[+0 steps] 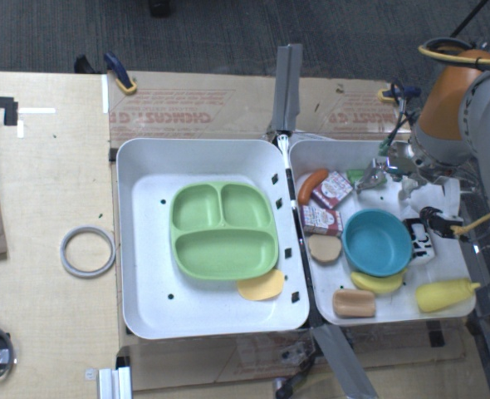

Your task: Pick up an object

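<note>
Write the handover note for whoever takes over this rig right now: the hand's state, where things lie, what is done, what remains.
Hand: low over the far part of the right bin; its grip cannot be judged.
Right bin: blue bowl, orange sausage, banana, yellow bottle, bread roll, small packets.
Left bin: green divided plate, yellow chip at its near edge.
Done: nothing seen lifted.
Left: grasp one item and raise it.

You see two white bins of smooth, faintly glossy plastic on a pale matt wooden bench; the green divided plate and blue bowl look like smooth plastic, the gripper bare shiny metal
</note>
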Robot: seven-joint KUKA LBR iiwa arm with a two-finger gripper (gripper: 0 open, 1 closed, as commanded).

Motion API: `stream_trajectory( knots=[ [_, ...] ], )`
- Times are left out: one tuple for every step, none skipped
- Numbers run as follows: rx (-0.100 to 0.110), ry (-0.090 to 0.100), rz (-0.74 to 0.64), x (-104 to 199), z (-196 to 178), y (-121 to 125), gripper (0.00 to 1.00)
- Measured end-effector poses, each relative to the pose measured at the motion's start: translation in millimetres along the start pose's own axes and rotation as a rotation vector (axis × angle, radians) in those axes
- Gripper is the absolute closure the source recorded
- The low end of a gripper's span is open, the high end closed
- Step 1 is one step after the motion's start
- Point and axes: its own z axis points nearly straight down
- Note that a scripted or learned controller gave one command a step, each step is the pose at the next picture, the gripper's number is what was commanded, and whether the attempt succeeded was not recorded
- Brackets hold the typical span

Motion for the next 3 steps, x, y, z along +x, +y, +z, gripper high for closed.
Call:
stream_trajectory(
  knots=[
    [0.0, 0.0, 0.0, 0, 0, 0, 0.0],
    [0.0, 0.002, -0.122, 21, 0, -47, 0.0],
    [0.001, 0.002, -0.061, 17, 0, -54, 0.0]
  ],
)
